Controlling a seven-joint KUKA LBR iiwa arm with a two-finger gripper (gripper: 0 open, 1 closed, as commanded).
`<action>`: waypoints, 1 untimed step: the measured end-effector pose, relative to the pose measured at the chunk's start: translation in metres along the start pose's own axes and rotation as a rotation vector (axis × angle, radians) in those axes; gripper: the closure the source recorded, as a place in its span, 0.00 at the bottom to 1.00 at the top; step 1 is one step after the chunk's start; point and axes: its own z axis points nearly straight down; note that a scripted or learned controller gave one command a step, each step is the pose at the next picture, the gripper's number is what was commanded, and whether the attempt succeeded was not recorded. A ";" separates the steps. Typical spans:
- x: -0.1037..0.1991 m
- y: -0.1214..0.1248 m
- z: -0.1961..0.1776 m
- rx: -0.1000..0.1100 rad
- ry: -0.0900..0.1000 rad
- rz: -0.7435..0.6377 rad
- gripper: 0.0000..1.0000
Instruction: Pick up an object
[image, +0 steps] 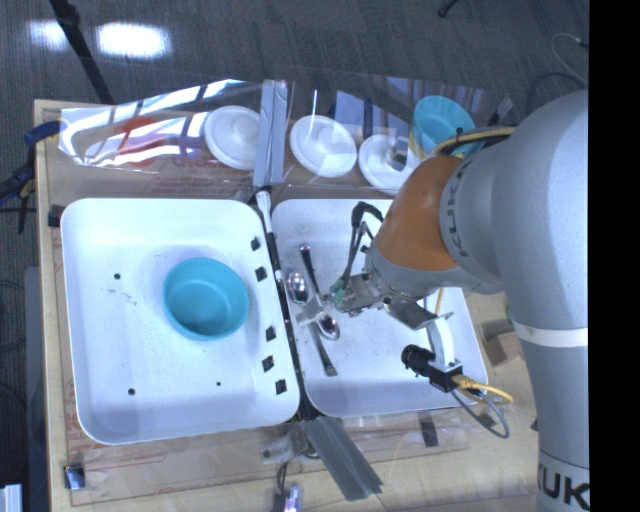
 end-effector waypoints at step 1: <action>-0.013 0.032 0.028 -0.011 0.002 0.046 0.00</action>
